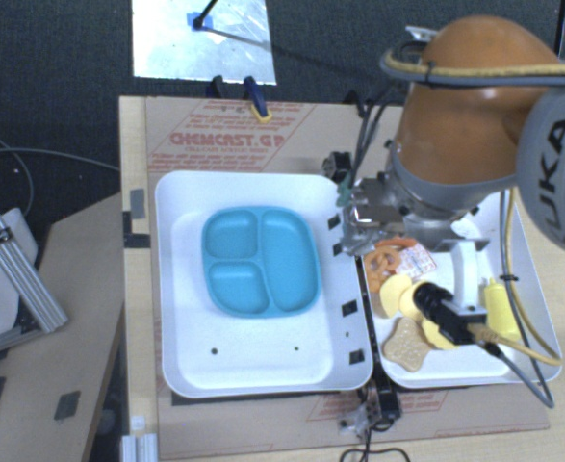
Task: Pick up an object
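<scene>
The grey and orange arm reaches in from the right and hangs over the right bin (530,349). My gripper (366,221) sits under the wrist at that bin's left wall, just above an orange pretzel-like toy (394,255). Below the pretzel lie a pale yellow disc (394,295) and a tan bread-shaped piece (407,346). A yellow cylinder (499,306) and a white piece (466,269) lie further right. The arm hides the back of this bin.
The left bin (181,354) holds a blue divided plate (260,261). Both bins rest on a cardboard sheet (224,133). A shiny panel (205,27) lies behind it, and an aluminium frame (12,277) stands at the left.
</scene>
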`<state>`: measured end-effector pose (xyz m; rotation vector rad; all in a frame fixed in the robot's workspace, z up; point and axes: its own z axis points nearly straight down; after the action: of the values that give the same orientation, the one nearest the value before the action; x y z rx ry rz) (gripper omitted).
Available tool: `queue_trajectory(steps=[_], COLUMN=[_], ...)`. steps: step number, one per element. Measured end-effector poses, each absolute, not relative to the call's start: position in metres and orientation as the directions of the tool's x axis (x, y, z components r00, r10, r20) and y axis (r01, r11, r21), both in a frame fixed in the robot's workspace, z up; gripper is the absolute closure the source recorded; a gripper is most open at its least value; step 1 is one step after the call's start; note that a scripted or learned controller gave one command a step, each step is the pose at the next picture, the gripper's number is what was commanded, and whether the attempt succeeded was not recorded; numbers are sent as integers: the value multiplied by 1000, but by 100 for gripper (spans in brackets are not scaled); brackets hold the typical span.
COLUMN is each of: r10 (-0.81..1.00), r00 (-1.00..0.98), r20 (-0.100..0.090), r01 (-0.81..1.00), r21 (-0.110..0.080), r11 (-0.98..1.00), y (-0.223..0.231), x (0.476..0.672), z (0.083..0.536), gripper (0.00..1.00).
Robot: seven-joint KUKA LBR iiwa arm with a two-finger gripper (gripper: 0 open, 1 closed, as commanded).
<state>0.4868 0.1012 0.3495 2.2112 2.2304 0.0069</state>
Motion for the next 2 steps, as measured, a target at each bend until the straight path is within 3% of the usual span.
queue_trajectory(steps=[1, 2], r10=[1000, 1000], r00=[-9, 1], r20=[2, -2], r01=[1000, 1000], r21=[5, -1], r11=[9, -1], y=[158, 152], x=[512, 553], z=[359, 307], gripper=[100, 100])
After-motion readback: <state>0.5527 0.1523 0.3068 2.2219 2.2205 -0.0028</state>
